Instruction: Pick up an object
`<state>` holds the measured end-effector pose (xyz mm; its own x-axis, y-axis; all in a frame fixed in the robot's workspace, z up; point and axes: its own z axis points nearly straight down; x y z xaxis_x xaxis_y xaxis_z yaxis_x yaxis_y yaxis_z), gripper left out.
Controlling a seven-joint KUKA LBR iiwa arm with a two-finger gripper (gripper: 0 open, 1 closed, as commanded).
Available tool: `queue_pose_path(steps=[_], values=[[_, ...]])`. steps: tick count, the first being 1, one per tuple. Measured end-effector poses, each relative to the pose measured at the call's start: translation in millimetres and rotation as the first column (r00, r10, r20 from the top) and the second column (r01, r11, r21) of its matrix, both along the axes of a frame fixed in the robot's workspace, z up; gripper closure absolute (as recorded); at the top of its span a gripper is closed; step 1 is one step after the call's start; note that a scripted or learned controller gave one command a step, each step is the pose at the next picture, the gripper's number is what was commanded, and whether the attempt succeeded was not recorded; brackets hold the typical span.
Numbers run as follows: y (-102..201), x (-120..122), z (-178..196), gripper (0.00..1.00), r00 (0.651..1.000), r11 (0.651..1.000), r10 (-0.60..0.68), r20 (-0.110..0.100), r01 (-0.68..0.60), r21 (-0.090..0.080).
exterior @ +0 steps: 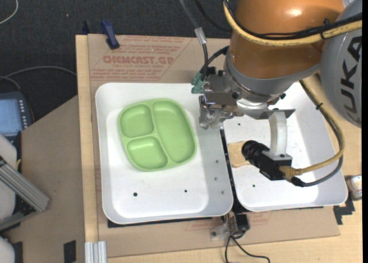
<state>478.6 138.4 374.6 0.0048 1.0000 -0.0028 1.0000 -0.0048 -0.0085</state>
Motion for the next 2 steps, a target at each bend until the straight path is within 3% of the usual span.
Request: queue_pose_path(steps=[1,2], values=[[46,1,43,1.00,1.000,1.000,0.010,0.014,-0.010,0.006],[-2,0,25,1.00,1.000,1.000,-0.001,0.005,0.001,0.002]])
